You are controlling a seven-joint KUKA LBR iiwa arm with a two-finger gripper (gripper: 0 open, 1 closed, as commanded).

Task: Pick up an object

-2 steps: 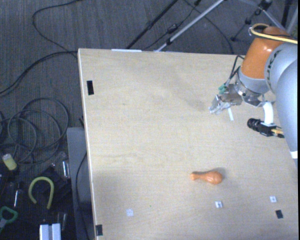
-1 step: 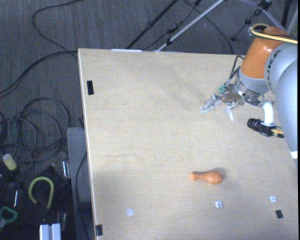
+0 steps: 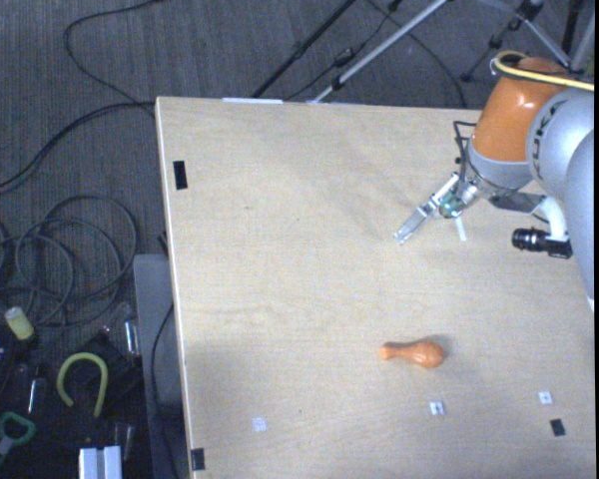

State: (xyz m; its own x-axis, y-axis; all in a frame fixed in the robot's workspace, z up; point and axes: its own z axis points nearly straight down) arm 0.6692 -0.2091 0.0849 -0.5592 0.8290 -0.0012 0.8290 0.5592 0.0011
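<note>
A small orange pear-shaped object (image 3: 415, 353) lies on its side on the tan board (image 3: 280, 267), toward the lower right, its narrow end pointing left. My gripper (image 3: 432, 235) hangs under the orange band of the arm (image 3: 514, 118) at the upper right, well above the object in the picture and apart from it. Its two fingers (image 3: 409, 230) are spread, one slanting down-left and one pointing down, with nothing between them.
Small black and white markers (image 3: 436, 407) dot the board near its front edge, and one black marker (image 3: 181, 175) sits near the left edge. Cables (image 3: 60, 257) and tools lie on the floor to the left, stand legs (image 3: 409, 18) beyond the far edge.
</note>
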